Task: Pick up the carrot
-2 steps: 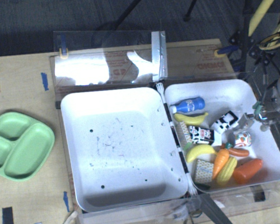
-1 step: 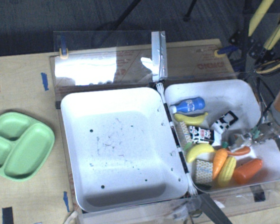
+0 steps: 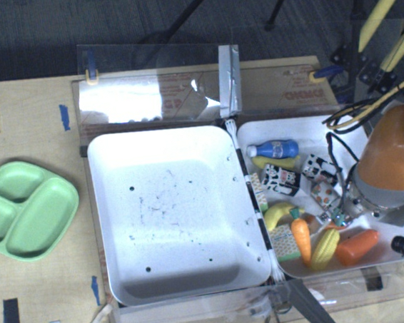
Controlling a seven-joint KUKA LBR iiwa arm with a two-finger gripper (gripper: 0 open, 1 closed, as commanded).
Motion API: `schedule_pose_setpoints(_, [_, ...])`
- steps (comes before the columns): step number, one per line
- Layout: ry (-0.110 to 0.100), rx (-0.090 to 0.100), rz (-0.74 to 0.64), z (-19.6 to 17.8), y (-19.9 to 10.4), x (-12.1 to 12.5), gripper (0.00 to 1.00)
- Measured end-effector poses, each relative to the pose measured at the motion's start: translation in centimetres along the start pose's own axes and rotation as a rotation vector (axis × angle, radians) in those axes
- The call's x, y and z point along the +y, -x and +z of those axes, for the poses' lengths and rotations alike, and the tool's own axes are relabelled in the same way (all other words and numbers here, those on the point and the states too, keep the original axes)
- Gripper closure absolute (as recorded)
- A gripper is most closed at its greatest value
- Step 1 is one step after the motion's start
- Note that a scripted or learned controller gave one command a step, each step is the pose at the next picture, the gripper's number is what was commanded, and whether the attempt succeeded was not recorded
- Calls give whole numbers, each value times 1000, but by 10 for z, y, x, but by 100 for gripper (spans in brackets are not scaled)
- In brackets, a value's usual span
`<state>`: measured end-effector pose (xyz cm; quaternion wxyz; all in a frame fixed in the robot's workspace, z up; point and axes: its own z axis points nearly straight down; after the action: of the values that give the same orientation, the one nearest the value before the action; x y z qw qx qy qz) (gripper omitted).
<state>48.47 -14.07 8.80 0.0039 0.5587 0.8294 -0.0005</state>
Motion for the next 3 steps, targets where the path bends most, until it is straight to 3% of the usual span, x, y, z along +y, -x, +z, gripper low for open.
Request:
schedule_pose_setpoints(1, [3, 8, -894, -95, -57, 21, 0])
schedule_pose_setpoints(2, [4, 10, -1118, -3, -46, 15, 0])
schedule_pose_setpoints(3, [8, -3, -1404, 1, -43, 17, 0])
